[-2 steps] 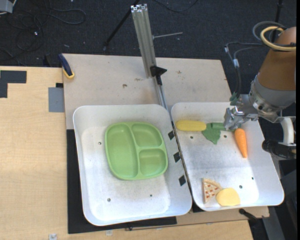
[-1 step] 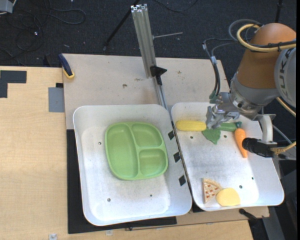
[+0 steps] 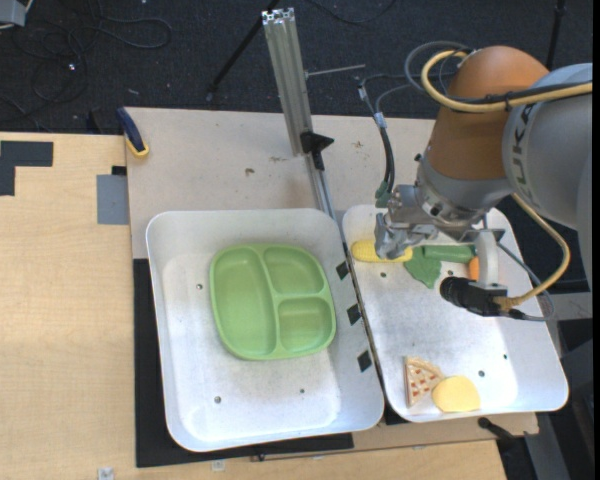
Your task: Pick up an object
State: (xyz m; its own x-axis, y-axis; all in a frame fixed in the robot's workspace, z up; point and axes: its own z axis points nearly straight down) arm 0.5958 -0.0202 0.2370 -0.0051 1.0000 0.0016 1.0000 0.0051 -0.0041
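A yellow piece [image 3: 365, 252] lies at the upper left corner of the right bin [image 3: 525, 393], right of centre in the frame. The gripper [image 3: 392, 244] stands just over its right end, seemingly touching it; how far open it is cannot be told, nor whether it has hold of anything. A green piece [image 3: 442, 265] lies just right of the gripper, under the wrist. At the bin's lower edge sit a pizza slice [image 3: 419, 379] and a yellow lump [image 3: 456, 395], touching. The left bin [image 3: 180, 408] holds a green tray [image 3: 272, 301] with three compartments.
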